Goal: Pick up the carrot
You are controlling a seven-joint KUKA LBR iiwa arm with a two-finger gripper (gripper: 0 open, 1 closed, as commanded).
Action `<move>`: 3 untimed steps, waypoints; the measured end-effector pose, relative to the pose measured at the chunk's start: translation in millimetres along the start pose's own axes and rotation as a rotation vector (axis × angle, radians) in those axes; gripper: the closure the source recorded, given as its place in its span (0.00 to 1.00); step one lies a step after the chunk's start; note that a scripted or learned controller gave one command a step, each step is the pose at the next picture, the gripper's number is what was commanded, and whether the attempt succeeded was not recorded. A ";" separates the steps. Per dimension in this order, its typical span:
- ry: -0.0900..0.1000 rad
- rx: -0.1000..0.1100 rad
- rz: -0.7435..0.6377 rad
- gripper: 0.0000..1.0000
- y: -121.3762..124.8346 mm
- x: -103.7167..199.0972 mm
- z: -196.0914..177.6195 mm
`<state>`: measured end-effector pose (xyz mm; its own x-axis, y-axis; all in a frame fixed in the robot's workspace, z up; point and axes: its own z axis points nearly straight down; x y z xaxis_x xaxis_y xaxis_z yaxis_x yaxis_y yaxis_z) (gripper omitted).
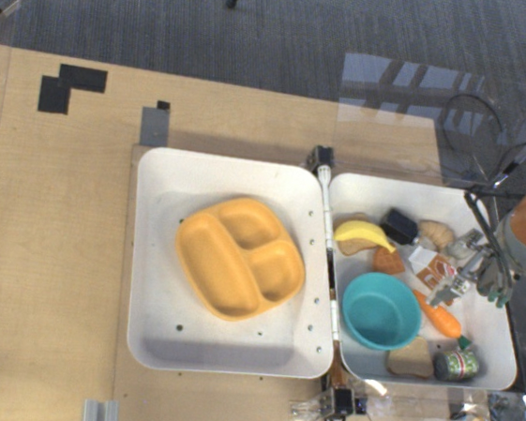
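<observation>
Carrot [441,318] lies in rt bin [508,348] beside teal bowl [381,310]; tool [452,289] just above it, grip state unclear.

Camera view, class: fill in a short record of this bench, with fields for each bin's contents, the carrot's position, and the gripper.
left bin: yellow divided plate
right bin: teal bowl, banana, carrot, a black item, other small items
carrot position: lying flat, just right of the teal bowl
gripper: over the right bin, fingertips just above the carrot's left end
carrot held: not shown between the fingers
</observation>
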<state>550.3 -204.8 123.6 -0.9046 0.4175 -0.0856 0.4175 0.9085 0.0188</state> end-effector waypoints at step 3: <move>0.052 0.013 0.056 0.00 -5.5 39.3 26.1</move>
<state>514.6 -194.0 94.1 -0.8828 0.4686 -0.0328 0.4686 0.8834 0.0090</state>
